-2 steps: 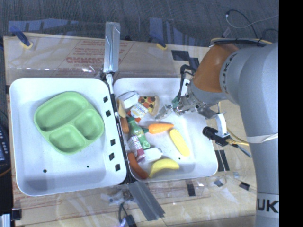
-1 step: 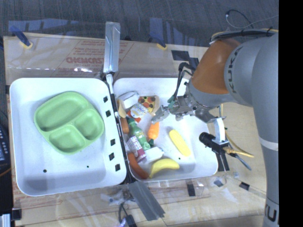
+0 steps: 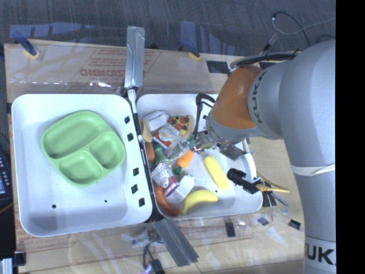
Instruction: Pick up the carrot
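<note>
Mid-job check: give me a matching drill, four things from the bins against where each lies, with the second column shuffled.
Things:
1. plate
2. carrot
3. banana
4. corn cob

Places:
A. by the lower wall of the right bin in the view
B. in the left bin
C. right bin, just right of the carrot
D. right bin, close under the gripper, amid the clutter

Pairs: 1-B, 2-D, 3-A, 4-C
</note>
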Controlling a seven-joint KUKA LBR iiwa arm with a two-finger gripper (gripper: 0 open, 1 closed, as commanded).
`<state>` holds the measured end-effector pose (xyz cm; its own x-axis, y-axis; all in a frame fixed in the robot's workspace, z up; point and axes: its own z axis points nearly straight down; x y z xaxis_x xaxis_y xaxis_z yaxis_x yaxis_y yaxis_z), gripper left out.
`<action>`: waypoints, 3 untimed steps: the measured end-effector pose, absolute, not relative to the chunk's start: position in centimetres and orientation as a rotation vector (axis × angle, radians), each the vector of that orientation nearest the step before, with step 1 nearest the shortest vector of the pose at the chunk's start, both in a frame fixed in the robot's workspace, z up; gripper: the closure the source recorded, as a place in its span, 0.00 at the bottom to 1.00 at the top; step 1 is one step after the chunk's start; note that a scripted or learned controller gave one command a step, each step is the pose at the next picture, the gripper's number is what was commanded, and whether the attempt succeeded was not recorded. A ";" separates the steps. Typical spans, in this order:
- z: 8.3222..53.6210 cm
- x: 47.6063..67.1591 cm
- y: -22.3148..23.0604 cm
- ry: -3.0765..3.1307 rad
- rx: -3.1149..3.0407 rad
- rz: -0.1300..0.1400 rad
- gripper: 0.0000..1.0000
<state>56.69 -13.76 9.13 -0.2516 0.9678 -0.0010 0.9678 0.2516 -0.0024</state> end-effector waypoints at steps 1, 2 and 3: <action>10.1 56.7 -13.8 -2.488 -1.916 0.004 1.00; 10.1 56.7 -13.8 -2.488 -1.916 0.004 0.00; 11.1 56.7 -13.8 -2.493 -1.910 0.006 1.00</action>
<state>56.72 -13.77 11.07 -0.2604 0.9655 -0.0016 0.9655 0.2603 -0.0040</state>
